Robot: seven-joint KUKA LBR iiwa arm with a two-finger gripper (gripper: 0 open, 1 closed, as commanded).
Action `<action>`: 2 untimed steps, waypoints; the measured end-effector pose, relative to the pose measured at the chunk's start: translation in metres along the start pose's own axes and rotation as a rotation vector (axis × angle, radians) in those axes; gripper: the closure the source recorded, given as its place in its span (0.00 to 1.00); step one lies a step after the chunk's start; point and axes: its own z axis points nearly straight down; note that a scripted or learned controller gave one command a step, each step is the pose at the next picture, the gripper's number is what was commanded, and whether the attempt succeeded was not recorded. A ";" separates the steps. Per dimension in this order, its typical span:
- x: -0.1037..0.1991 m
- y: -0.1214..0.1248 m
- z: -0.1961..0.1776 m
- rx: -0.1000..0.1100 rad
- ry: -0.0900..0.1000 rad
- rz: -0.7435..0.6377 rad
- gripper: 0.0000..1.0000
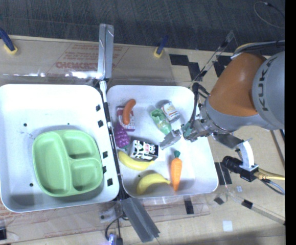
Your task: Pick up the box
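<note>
so far the box [144, 149] lies unlifted at the lower middle of the right bin [153, 92], touching a banana [134, 161] below it. the gripper [172, 138] hovers just to its right, nothing visibly held, its opening impossible to judge. a carrot [175, 172] and grapes [121, 136] crowd it; the bin's top stays roomier.

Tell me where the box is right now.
In the camera view, the black-and-white patterned box lies near the middle of the right bin, just above a banana, right of the purple grapes and left of the gripper.
</note>
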 end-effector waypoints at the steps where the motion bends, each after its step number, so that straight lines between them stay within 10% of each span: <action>1: 0.014 0.075 -0.226 -0.001 0.001 0.339 0.00; 2: 0.016 0.076 -0.232 0.000 0.001 0.315 0.00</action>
